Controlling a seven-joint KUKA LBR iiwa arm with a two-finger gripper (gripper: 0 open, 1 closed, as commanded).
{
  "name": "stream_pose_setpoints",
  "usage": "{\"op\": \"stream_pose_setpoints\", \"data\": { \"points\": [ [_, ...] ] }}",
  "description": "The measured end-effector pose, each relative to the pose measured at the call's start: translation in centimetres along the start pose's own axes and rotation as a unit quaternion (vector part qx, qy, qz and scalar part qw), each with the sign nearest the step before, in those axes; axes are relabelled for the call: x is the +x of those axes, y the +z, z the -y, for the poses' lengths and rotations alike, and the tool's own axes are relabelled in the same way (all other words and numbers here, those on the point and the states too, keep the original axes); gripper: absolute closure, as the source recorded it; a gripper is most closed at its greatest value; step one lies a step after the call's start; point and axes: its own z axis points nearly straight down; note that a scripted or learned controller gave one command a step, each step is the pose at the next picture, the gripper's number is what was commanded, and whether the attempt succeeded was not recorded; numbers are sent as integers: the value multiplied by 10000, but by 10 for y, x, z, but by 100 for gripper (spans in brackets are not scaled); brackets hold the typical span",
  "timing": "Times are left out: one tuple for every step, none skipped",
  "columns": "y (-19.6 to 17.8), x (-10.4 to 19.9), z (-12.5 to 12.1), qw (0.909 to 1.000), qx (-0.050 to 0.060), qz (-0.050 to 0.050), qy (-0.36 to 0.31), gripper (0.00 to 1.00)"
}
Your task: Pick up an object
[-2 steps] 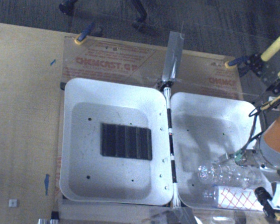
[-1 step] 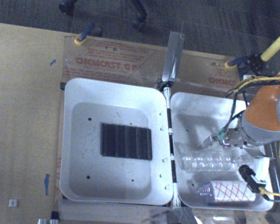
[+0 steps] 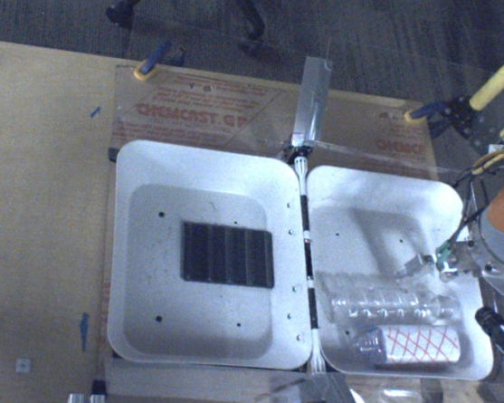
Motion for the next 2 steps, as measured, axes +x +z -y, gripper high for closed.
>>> {"op": "stream_pose_setpoints", "data": {
  "points": [
    [13, 1, -5, 9989, -27, -45, 455, 0],
    [16, 21, -112, 9967, -17, 32, -815, 0]
  ]
}}
